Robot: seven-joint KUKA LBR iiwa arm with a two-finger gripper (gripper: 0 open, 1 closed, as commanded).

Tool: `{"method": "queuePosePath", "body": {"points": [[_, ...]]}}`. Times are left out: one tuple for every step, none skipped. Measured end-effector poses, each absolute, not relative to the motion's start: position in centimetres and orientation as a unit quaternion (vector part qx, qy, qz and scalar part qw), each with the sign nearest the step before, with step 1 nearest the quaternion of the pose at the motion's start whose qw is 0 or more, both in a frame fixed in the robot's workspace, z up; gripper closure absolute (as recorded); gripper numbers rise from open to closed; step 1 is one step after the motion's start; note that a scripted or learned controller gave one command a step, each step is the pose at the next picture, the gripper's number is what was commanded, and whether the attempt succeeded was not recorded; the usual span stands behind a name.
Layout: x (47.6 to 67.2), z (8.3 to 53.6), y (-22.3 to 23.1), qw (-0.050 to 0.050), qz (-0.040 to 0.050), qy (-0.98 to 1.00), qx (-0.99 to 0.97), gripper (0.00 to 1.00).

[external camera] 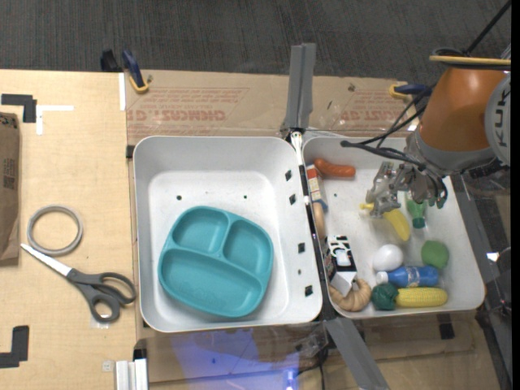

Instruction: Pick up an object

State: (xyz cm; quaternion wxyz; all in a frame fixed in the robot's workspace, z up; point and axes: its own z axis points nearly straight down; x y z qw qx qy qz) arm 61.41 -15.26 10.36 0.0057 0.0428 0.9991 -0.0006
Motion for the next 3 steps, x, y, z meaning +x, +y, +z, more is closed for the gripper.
{"method": "queuePosePath", "body": {"points": [[61.4, 10.4, -15.3, 0.006, -0.0006, 0.999, 0.043, 0.0], [59.9, 9.3, -18.1, 0.002, -0.0003, 0.999, 0.041, 0.0], [60.0, 10.4, -18.1, 0.005, -0.0006, 0.999, 0.041, 1.0]]}}
